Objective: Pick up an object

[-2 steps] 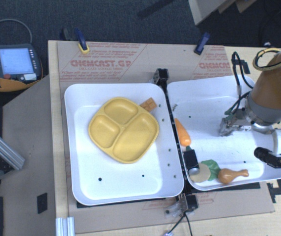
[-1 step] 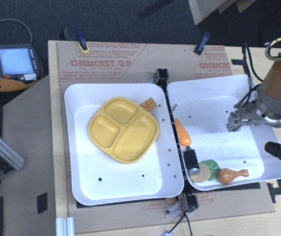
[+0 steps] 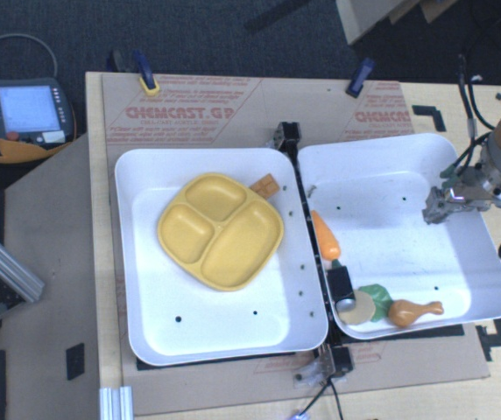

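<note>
From my remote view, the grey two-finger gripper (image 3: pixel 437 205) hangs over the right white bin (image 3: pixel 461 261) near its far right side; I cannot tell its state. Along that bin's left wall lies an orange plastic carrot (image 3: pixel 325 234). At its near left corner sit a black block (image 3: pixel 339 283), a green and tan round piece (image 3: pixel 366 305) and a brown toy drumstick (image 3: pixel 413 311). The left white bin (image 3: pixel 145 296) holds a yellow sectioned plastic plate (image 3: pixel 221 231).

The scene is viewed from a single fixed camera above the counter (image 3: pixel 233 103). Both white bins (image 3: pixel 137 261) are taken in at a slant from moderate height.
</note>
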You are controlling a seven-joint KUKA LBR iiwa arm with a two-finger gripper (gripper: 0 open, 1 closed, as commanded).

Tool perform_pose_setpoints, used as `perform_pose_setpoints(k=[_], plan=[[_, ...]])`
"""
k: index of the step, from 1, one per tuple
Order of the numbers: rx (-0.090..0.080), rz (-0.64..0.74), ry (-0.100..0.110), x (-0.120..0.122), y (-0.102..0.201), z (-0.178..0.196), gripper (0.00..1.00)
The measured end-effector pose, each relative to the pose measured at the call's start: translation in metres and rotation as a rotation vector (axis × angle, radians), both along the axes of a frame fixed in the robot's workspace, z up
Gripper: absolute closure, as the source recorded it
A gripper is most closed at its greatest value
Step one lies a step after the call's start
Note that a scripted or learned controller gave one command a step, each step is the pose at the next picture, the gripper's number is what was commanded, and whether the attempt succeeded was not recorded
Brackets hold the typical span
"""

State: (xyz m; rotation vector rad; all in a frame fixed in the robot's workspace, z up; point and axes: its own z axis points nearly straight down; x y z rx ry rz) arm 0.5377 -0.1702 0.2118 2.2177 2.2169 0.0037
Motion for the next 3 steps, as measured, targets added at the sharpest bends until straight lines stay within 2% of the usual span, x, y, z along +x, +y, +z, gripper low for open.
perform_pose_setpoints(k=[1,2,3], plan=[[0.001,0.001,0.001,0.001,0.0,0.019,1.0],[0.005,0.006,0.008,-0.007,0.056,0.008,1.0],[0.005,0.006,0.007,-0.015,0.101,0.014,1.0]])
